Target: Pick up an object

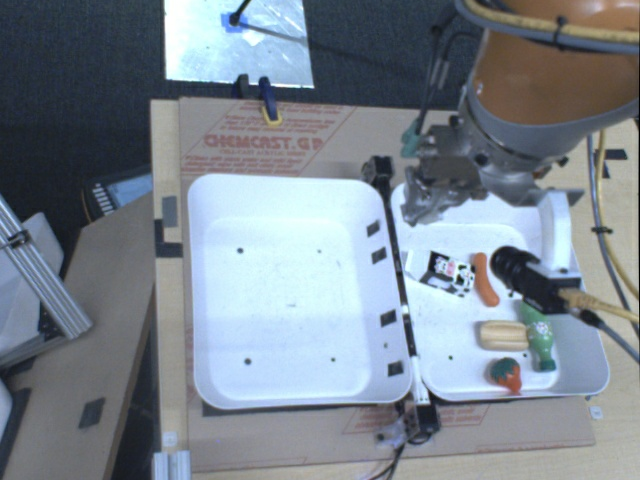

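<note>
Camera view: end effector (425,203) above right bin (575,383) far-left corner, finger state unclear. Orange sausage toy (486,280) looks light, rigid, slippery; grip mid-length.

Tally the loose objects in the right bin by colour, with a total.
Black and white: 1, the small patterned block
Orange: 1, the sausage-shaped piece
Tan: 1, the bread-like roll
Green: 1, the bottle-shaped toy
Red-orange with green: 1, the round toy
Total: 5
</note>
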{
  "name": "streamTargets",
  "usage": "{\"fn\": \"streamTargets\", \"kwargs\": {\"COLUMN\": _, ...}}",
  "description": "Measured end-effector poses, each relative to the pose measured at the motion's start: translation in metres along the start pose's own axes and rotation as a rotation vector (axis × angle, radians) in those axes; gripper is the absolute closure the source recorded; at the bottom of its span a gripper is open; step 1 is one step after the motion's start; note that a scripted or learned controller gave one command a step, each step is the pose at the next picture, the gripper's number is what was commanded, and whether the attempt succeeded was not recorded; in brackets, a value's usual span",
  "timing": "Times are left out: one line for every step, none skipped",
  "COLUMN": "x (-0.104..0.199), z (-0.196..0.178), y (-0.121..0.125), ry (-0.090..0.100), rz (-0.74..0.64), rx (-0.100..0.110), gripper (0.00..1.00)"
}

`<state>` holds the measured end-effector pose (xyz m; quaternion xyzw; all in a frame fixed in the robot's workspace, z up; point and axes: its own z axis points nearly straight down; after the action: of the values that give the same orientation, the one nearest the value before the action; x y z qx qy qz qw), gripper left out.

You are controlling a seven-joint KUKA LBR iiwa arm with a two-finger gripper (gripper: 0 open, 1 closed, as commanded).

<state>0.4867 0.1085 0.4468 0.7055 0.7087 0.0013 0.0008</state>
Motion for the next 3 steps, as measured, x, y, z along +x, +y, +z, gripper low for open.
{"fn": "streamTargets", "kwargs": {"x": 0.011, "z": -0.028, "y": 0.000, "ry": 0.001, "rz": -0.001, "rx": -0.002, "gripper": 1.00}}
{"fn": "streamTargets", "kwargs": {"x": 0.024, "z": -0.072, "y": 0.000, "ry": 0.002, "rz": -0.001, "rx": -0.004, "gripper": 1.00}}
{"fn": "streamTargets", "kwargs": {"x": 0.024, "z": -0.089, "y": 0.000, "ry": 0.001, "rz": -0.001, "rx": -0.001, "gripper": 1.00}}
